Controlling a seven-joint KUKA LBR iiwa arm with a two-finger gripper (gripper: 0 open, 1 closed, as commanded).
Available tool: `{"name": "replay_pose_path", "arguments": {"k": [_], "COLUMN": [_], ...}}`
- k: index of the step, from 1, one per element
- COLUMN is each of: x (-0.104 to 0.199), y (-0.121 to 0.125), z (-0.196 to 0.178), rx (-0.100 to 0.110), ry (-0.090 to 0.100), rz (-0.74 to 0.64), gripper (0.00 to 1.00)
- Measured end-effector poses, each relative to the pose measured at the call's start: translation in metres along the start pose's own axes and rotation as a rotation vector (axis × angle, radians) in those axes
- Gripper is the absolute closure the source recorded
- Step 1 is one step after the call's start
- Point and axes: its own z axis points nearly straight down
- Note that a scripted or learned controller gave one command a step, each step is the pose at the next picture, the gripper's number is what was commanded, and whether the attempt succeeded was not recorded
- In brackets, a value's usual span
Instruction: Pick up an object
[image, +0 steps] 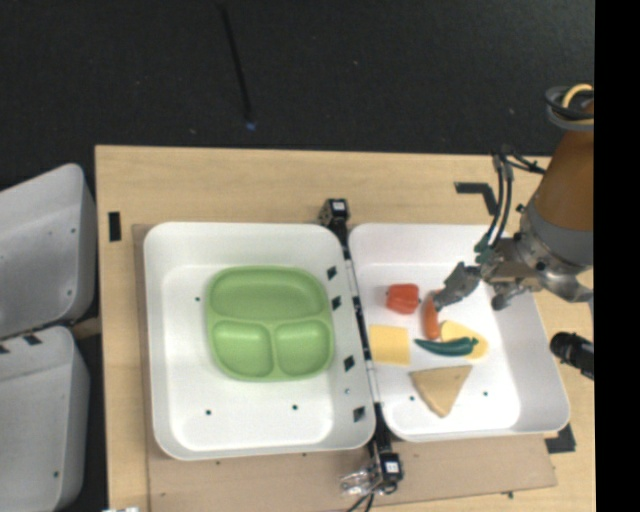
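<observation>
Camera view, left bin (165, 420): one green divided plate (268, 322). Right bin (520, 400): red block (403, 297), yellow block (390, 345), tan wedge (441, 388), green pepper (448, 346), orange piece (431, 320). Gripper (446, 291) low beside the orange piece; jaw state cannot be told.

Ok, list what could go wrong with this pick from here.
1. The toys are crowded: the green pepper lies across the yellow piece, touching the orange-red piece, so the gripper may nudge or grab a neighbour.
2. The gripper hovers near the right bin centre, between items; it could close on nothing.
3. The red toy is small and may slip.
</observation>
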Motion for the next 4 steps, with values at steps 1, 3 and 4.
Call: {"name": "replay_pose_path", "arguments": {"k": [1, 3, 4], "x": [0.0, 0.007, 0.009], "y": [0.002, 0.004, 0.0], "z": [-0.005, 0.095, 0.139], "rx": [-0.01, -0.004, -0.004], "ry": [-0.002, -0.002, -0.002], "rz": [-0.003, 0.002, 0.002], "gripper": [0.0, 0.0, 0.0]}}
